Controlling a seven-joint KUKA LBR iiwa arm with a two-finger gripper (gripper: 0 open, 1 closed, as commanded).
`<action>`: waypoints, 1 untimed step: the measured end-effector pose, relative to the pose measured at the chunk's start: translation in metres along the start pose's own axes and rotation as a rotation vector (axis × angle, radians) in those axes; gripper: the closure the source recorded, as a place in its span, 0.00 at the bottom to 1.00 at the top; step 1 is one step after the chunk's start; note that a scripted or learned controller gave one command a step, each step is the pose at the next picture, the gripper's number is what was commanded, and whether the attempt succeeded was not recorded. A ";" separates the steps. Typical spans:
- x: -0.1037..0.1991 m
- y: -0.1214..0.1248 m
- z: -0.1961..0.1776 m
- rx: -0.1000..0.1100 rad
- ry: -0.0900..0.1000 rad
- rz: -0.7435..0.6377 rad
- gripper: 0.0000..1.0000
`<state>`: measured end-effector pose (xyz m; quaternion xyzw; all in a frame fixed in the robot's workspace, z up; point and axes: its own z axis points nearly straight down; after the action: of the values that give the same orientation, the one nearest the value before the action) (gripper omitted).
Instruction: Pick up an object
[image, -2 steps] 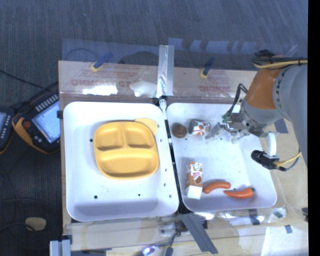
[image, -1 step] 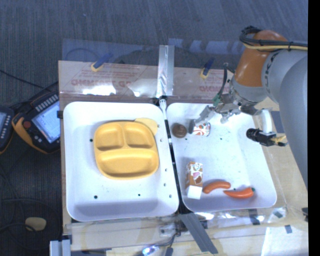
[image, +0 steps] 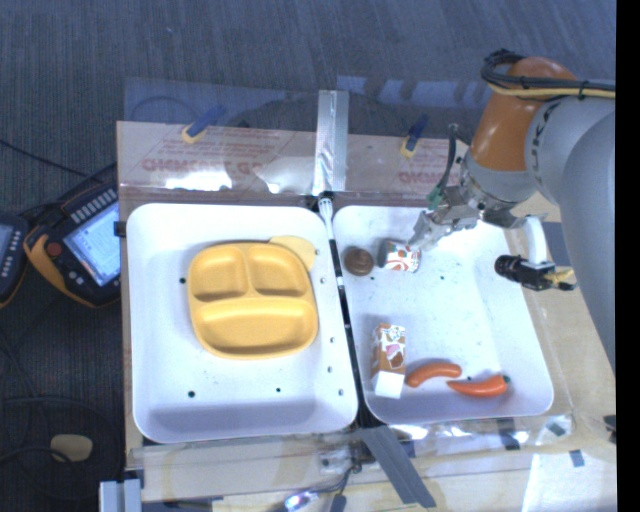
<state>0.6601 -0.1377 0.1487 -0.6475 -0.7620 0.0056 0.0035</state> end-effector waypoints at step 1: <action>0.000 0.000 0.000 0.000 0.000 0.000 0.00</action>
<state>0.6601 -0.1377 0.1485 -0.6476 -0.7620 0.0058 0.0036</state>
